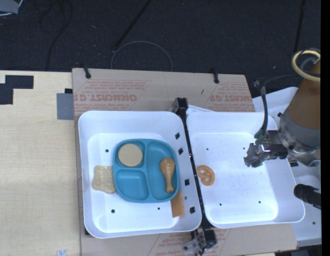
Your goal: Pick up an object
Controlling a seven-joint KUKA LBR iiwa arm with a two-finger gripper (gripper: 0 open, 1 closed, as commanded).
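White right-hand bin [260, 217] holds a pretzel [206, 175], well left of the tool [254, 156], whose grip I cannot tell.

Arm [310, 108] at right of frame, orange-tan upper segment, grey wrist band below it, yellowish ring cable at top right, black cable looping down its left side, dark metal gripper [256, 154], details blurred
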